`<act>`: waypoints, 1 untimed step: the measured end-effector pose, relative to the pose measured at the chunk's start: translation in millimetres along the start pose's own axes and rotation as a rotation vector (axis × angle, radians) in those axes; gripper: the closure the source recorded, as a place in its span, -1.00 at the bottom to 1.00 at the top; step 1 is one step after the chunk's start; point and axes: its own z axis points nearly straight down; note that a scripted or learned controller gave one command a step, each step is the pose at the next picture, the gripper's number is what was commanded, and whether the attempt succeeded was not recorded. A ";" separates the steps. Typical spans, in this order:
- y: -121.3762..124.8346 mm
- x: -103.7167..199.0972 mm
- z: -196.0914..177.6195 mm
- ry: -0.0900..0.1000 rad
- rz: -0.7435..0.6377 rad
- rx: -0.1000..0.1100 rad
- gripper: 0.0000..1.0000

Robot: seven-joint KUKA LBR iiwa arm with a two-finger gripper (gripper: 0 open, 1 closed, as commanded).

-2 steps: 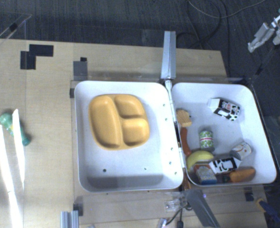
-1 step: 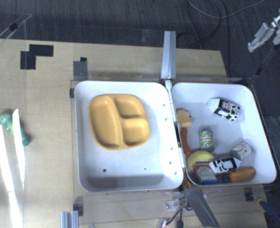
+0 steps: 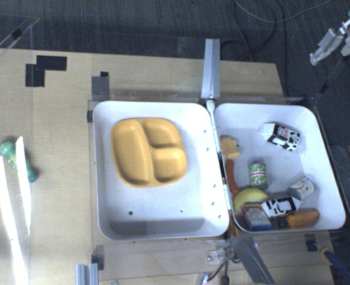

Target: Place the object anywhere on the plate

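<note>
Nearest: cluster at right bin [image 3: 323,159] front edge — blue-lidded tub [image 3: 257,218], cow-print carton [image 3: 280,206], orange carrot [image 3: 302,219], yellow lemon [image 3: 249,198]; further back green can [image 3: 257,174], second cow carton [image 3: 280,136]. Yellow sectioned plate [image 3: 148,151] in left bin [image 3: 151,224], bare; gripper [image 3: 335,39] parked high at top right, well apart from bins, nothing between fingers, opening cannot tell. Target object unspecified; green can judged best: light, rigid, upright, standing apart; take across the sides, smooth wall may slip.
</note>
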 end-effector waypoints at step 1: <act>0.0 0.0 0.0 0.000 0.000 0.000 -1.00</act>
